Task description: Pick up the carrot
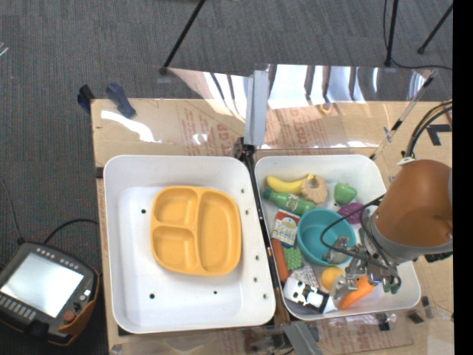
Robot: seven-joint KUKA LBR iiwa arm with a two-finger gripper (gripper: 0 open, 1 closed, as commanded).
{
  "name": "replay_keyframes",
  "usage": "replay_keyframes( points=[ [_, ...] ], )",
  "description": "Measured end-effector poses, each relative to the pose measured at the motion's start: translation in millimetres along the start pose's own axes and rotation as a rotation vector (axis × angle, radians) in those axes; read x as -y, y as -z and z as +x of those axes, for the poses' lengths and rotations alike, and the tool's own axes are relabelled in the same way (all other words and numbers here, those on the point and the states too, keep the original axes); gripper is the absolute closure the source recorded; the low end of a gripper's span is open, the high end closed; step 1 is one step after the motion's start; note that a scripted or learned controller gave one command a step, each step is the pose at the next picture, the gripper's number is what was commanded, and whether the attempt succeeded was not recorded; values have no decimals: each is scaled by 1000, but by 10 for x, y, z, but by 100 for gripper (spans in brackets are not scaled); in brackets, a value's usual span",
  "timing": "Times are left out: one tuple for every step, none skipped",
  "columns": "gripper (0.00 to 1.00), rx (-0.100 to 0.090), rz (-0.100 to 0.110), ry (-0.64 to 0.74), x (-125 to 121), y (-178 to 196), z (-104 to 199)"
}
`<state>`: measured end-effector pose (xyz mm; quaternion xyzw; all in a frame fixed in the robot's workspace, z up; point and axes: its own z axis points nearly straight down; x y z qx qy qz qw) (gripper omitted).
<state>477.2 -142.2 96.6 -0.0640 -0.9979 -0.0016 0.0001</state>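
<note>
The carrot [355, 294], orange and short, lies at a slant near the front right of the right bin [369, 163]. My gripper [367, 274] hangs directly over the carrot's upper end, low in the bin, below the arm's orange band [414, 202]. The gripper's body hides where it meets the carrot, so I cannot tell whether they touch.
The right bin is crowded: a teal bowl [325, 237], banana [287, 183], green bottle [290, 201], small carton [285, 228], yellow ball [332, 277], a reddish stick [279, 261] by its left wall. A yellow divided plate [196, 229] lies in the left bin [126, 198].
</note>
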Motion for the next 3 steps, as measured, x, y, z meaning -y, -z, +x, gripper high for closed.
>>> replay_keyframes(
  points=[
    [100,1,2,-187,-52,-83,15],
    [0,-2,2,-186,-54,-97,23],
    [100,10,1,-183,-58,40,-17]
  ],
)
